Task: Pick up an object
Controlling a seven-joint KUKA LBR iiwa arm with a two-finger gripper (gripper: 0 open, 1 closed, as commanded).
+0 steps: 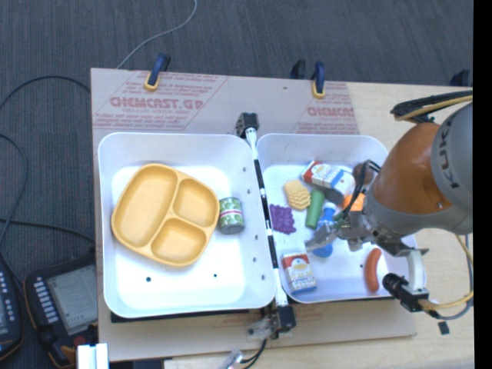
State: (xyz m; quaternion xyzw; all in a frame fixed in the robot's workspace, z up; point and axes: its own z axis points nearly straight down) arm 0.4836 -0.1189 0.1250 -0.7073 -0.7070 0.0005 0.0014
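Two white bins side by side on the surface. Left bin [115, 283]: yellow 3-compartment plate [164, 214] toward its left edge, small green-label can [230, 214] upright just beside the plate's right rim, near the bin's right wall.

Right bin [269, 148]: cluttered w/ toy food. Purple grapes [282, 218] by its left wall, yellow waffle-like piece [297, 194] just above them, red/white carton [327, 177] near the far edge, green cylinder [315, 209] mid-bin, small red-label box [297, 270] at the near-left corner, red sausage [373, 269] near the near-right corner.

Arm comes in from the right, orange band over the bin's right side. Hand [323, 238] is low in the bin center, at a blue object [325, 244] just below the green cylinder. Fingers partly hidden; can't tell if open, closed or gripping.
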